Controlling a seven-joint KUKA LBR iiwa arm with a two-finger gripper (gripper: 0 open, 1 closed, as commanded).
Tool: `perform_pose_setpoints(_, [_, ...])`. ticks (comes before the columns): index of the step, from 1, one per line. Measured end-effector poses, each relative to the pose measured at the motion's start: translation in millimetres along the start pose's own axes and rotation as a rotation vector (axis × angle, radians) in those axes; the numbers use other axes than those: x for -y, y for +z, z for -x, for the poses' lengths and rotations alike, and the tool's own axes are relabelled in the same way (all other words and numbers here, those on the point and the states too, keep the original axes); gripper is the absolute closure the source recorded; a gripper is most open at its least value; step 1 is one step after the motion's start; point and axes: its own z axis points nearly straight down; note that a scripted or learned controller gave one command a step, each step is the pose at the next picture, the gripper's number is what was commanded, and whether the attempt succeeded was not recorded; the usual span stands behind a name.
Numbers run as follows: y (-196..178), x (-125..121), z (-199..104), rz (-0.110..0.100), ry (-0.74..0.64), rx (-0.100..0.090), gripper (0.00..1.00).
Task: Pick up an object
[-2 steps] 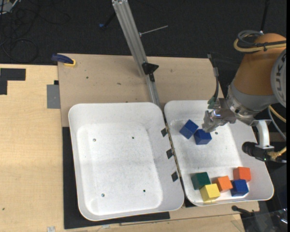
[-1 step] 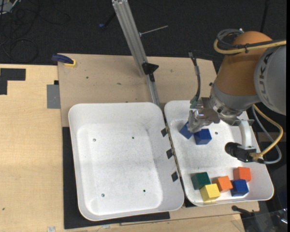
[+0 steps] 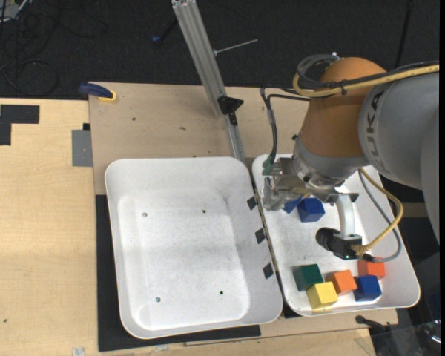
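The blue cube (image 3: 310, 210) is a small solid-blue block with sharp edges, sitting in the right bin (image 3: 400, 291) near its upper end, just under the gripper (image 3: 282, 188). Can't tell how the gripper is set. Green (image 3: 307, 275), yellow (image 3: 322, 294), orange (image 3: 344, 280) and another blue block (image 3: 368, 288) cluster at the bin's near end.
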Motion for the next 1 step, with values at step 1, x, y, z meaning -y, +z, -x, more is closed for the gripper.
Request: perform_pose_setpoints(1, [-4.1, 2.2, -52.1, 0.002, -0.001, 0.0, 1.0])
